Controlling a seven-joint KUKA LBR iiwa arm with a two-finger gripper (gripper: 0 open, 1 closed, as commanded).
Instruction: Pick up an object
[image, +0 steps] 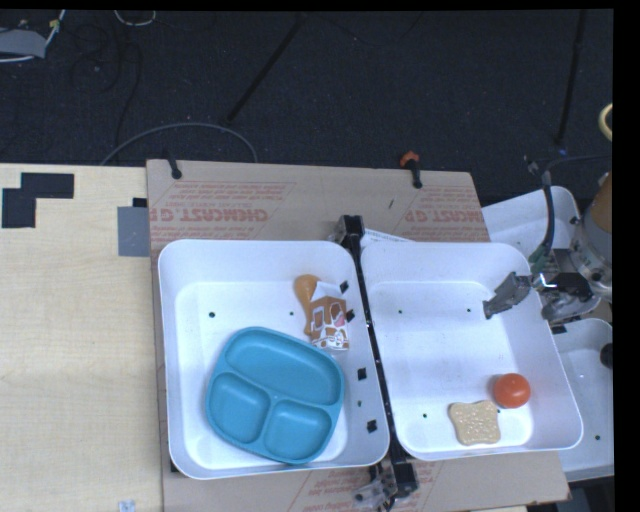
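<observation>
Mirrored red "CHEMCAST GP" lettering ran along the cardboard sheet (300, 205) at upper centre; the gripper (528, 295) hung at the right bin's (440, 300) right rim, fingers apart, nothing between them; the orange ball (512, 390) lay lower right beside a toast-shaped piece (474, 422).

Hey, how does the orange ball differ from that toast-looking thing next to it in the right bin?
The orange ball is round and bright orange-red; the toast piece is flat, roughly square and pale tan. The ball stands taller off the bin floor, while the toast lies flat. The ball sits closer to the right wall, the toast nearer the front wall. Both rest in the right bin, close together near its front right corner.
</observation>
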